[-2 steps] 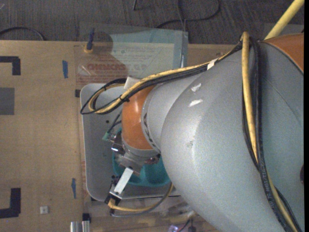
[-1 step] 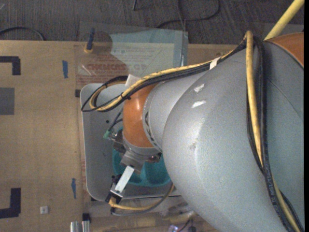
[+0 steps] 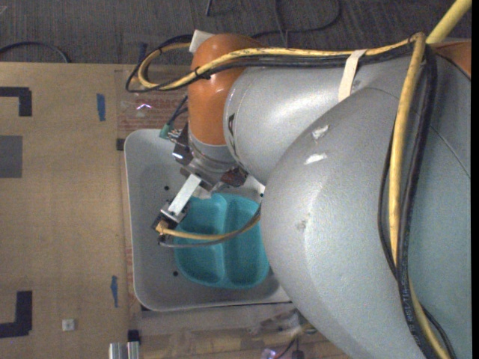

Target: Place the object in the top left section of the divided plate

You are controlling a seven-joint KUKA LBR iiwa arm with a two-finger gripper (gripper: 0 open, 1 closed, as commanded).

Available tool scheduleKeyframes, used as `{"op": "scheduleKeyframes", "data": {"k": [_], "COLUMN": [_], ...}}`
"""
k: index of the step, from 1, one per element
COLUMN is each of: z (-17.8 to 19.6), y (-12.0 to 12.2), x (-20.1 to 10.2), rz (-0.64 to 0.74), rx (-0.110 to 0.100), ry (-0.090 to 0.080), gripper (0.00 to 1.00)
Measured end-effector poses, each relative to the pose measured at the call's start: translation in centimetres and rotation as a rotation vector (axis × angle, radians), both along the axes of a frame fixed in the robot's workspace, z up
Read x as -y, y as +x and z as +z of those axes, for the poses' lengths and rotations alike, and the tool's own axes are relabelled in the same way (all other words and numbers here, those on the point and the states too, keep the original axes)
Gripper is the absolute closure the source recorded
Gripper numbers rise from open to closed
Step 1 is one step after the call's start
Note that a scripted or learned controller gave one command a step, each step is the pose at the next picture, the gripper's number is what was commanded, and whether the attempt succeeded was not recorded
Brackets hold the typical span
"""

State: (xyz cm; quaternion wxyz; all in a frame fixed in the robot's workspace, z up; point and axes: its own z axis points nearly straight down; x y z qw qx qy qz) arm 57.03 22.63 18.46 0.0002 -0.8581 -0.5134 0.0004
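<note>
A glossy teal divided plate (image 3: 217,254) sits in the white bin (image 3: 148,200); whether the pincer (image 3: 223,178) is open, unclear.

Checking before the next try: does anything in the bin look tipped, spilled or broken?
Nothing stands out. The teal plate lies flat and looks whole in the white bin, as far as it shows; the arm covers its right side.

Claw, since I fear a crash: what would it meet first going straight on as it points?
Probably the teal divided plate, since the claw points down into the white bin over the plate's edge; depth is unclear, so possibly the bin floor beside it.
</note>
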Motion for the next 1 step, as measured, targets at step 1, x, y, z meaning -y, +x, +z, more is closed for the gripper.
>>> {"op": "scheduleKeyframes", "data": {"k": [1], "z": [-6.03], "y": [-5.74], "x": [0.06], "rz": [-0.137], "rx": [0.020], "ry": [0.012], "gripper": [1.00]}}
